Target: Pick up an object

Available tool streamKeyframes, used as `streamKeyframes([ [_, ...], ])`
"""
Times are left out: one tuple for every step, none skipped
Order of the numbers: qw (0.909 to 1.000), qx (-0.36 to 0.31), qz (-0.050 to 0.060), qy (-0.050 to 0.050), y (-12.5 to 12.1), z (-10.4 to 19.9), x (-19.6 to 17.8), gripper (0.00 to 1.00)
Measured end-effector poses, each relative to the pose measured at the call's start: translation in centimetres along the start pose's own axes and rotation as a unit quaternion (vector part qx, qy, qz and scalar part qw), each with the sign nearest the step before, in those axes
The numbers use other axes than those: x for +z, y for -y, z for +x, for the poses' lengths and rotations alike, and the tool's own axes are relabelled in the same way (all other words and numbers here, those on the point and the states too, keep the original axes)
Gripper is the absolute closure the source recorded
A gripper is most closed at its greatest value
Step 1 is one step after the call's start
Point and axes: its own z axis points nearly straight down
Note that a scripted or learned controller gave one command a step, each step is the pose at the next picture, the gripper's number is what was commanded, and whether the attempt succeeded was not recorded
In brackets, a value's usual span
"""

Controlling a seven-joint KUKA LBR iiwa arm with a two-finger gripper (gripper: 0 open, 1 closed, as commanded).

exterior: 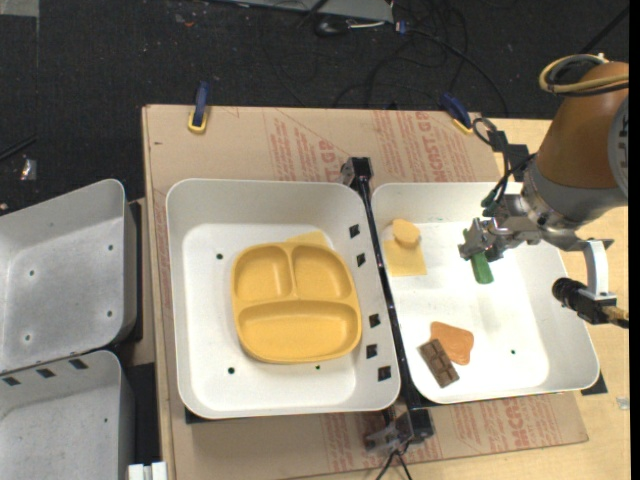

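Two white bins sit side by side. Right bin (pixel 560 368): the gripper (pixel 482 248), at centre right of the frame, is closed on a small green object (pixel 483 269) raised above the floor. Below lie an orange piece (pixel 455 340) touching a brown block (pixel 438 361); a yellow piece (pixel 405 246) at upper left. Left bin (pixel 200 368): a yellow divided tray (pixel 296 301).

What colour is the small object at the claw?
Green object, at the claw, clearest in the camera view.
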Motion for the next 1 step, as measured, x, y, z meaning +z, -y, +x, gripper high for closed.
streamKeyframes([
  [1.0, -0.002, 0.0, 0.0, -0.16, -0.03, -5.33, 1.0],
])
